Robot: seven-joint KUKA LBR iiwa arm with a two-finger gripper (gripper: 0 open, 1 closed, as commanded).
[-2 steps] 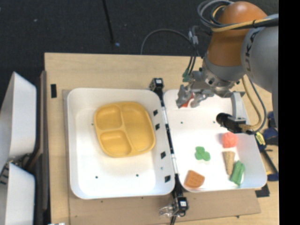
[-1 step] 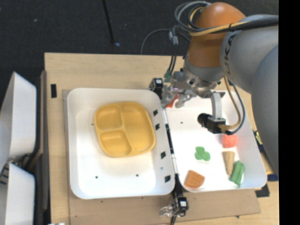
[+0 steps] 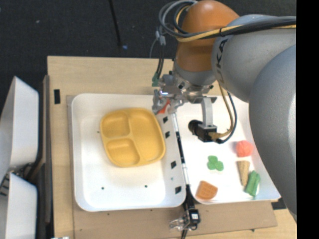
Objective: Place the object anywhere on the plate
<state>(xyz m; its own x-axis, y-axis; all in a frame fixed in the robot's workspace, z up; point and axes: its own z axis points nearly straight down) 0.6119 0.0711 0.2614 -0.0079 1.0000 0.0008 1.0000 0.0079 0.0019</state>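
Single fixed camera above the desk [image 3: 99, 71], looking down at a slant, mid-range. Left bin [image 3: 89, 188] and right bin [image 3: 227, 180] both in frame; arm [image 3: 259, 54] enters from view's right.

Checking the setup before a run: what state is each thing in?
plate: flat in the left bin, nothing on it.
gripper: over the divide between bins, by the plate's corner.
pink piece: resting in the right bin.
cone: lying on its side.
green stick: lying beside the cone.
green blob: lying flat.
orange piece: by the bin's near rim.
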